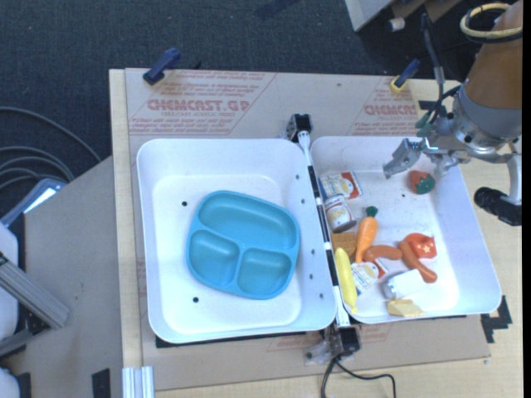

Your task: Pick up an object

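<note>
- Camera view: tool over the right bin's far end, fingers spread wide, gripping nothing.
- Just beside it: small red-and-green toy on the bin floor.
- Nearer, crowded: carrot, banana, can, red pepper.
- Left bin: blue divided tray, well apart.
</note>
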Motion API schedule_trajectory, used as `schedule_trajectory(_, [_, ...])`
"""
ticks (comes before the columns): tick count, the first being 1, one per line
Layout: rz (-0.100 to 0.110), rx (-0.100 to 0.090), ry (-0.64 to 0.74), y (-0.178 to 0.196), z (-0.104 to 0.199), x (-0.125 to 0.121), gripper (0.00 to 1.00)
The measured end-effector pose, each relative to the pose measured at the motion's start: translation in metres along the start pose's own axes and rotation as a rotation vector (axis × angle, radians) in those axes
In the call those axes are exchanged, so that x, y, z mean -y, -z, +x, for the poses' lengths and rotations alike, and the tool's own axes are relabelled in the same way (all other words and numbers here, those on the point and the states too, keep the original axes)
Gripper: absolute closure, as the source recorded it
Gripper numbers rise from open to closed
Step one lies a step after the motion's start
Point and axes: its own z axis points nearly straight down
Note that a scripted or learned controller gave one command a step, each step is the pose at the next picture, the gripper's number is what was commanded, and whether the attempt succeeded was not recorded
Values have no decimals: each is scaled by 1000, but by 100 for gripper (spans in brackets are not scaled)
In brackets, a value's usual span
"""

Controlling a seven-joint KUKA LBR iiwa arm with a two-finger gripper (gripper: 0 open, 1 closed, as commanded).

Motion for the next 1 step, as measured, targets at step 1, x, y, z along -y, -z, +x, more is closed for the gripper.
schedule_trajectory(1, [2, 0, -2, -142, -49, 0, 0])
